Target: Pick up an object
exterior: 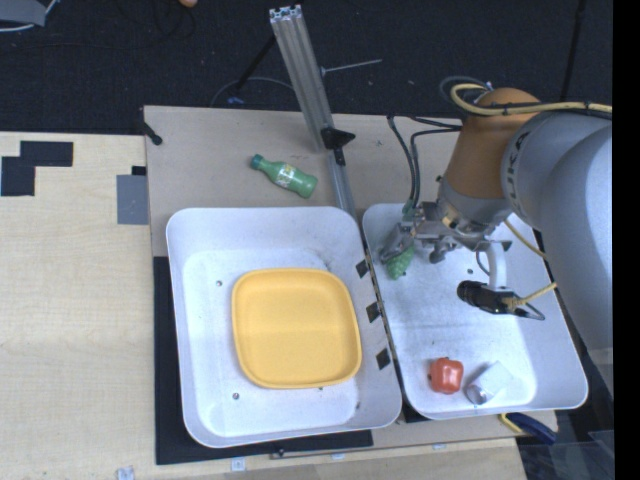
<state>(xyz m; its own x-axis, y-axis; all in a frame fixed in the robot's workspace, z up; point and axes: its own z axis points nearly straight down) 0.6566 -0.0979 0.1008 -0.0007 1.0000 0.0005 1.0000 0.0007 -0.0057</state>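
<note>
Likely target: a small green piece point(398, 263) in the right bin point(450, 323), close to the bin's far left corner and just beside its left wall.
Handling: judged light and small. It may be soft plastic or rubber, lumpy in outline, and apt to skid on the smooth white floor if nudged. It does not look fragile.
Where to grip: across its narrow middle, coming down from above. The wall beside it leaves little room on that side.
Gripper point(406, 244): low over the same corner, its tip right at the far edge of the green piece.
Jaws: I cannot tell how far apart they stand, or whether the piece is between them or only beneath.
Other picks: a red lump point(446, 374) and a pale grey thing point(482, 386) lie near the right bin's near edge, well apart from the gripper.
Elsewhere: a yellow plate point(295, 326) lies in the left bin point(200, 268), and a green bottle point(284, 175) lies on the tabletop point(200, 158) behind it.
</note>
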